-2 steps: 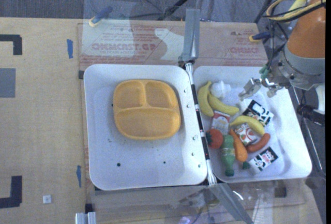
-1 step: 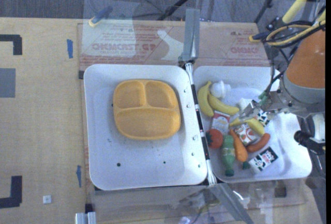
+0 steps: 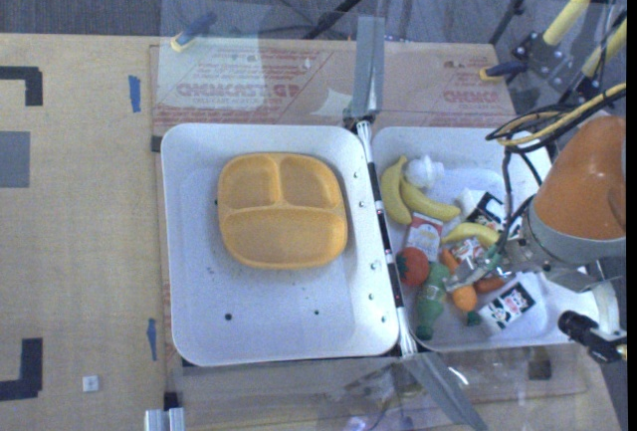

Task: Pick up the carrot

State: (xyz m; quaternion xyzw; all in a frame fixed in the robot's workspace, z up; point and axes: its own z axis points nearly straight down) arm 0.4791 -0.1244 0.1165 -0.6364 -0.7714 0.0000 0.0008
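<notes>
The carrot (image 3: 464, 298) lies in the right bin (image 3: 453, 145), a small orange piece among the heap of toy food near the bin's front. Just to its left sits a green vegetable (image 3: 428, 310), and above that a red tomato (image 3: 413, 266). A black-and-white packet (image 3: 511, 305) lies just to the carrot's right, toward the bin's front right corner. Farther back in the same bin are two yellow bananas (image 3: 406, 195), a small white piece (image 3: 423, 169) beside them, and a red-and-white carton (image 3: 424, 238) between the bananas and the tomato. The pincer (image 3: 485, 270) hangs low over this heap, just above and to the right of the carrot, at the end of the grey arm with its orange band (image 3: 589, 180) coming in from the right. Whether the pincer is open or closed cannot be told, because the clutter under it hides its tips, and nothing can be made out as held. The left bin (image 3: 189, 250) holds a yellow divided plate (image 3: 283, 209) with three compartments, set toward the back. Both bins rest side by side on the desk (image 3: 70, 220), which carries blue tape marks (image 3: 134, 93) to the left.
</notes>
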